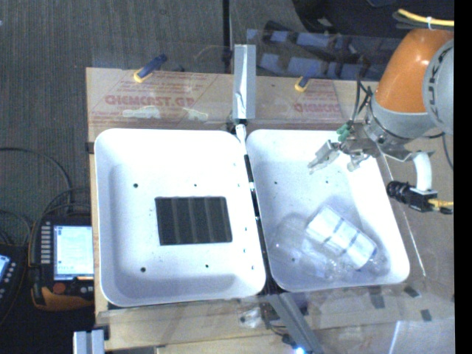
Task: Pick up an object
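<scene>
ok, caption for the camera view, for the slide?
End effector open above the right bin, apart from the clear plastic bottle; dark ribbed panel in the left bin.

A ridged pad (193, 220) lies in the left bin (118, 161), a bottle (335, 243) in the right bin (284, 161).

Fingers (341, 155) seemingly spread, tilted downward

We can read one piece of lettering: faint red print on the brown board (158, 98) behind the bins, well to the left of the gripper (341, 155). It looks like "CHEMCAST GP", though the last letters are blurred. A second faint red print sits on the same board just behind the gripper, too washed out to read. The handheld screen (74, 251), far left of the gripper, shows nothing legible.
</scene>
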You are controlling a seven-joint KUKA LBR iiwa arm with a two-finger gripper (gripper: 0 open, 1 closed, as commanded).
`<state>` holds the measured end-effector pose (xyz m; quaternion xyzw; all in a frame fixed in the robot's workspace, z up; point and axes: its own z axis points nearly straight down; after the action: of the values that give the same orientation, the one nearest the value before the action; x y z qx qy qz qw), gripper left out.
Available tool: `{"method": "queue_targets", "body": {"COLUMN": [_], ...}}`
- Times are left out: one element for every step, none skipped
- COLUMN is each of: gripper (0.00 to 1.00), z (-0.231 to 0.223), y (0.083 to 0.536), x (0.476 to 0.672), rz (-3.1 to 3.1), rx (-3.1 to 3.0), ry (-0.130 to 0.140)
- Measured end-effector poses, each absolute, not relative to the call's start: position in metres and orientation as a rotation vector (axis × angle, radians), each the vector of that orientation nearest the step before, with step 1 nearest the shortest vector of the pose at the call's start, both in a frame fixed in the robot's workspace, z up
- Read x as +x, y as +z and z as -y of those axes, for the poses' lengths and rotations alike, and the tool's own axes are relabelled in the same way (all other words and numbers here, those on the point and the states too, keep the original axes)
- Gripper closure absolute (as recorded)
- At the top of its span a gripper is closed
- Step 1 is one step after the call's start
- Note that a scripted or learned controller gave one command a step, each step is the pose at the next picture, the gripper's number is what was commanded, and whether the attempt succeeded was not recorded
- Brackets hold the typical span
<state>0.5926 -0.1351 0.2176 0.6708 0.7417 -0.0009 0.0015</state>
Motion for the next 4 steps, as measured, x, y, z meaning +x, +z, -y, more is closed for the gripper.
{"method": "queue_targets", "body": {"gripper": [0.0,0.0,0.0,0.0], "z": [0.156,0.155,0.22,0.206], "y": [0.163,0.114,0.179,0.215], "x": [0.536,0.518,0.525,0.484], "rz": [-2.104,-2.213,-2.055,-2.027], "rx": [2.332,2.229,2.374,2.4], "ry": [-0.006,0.001,-0.004,-0.002]}}
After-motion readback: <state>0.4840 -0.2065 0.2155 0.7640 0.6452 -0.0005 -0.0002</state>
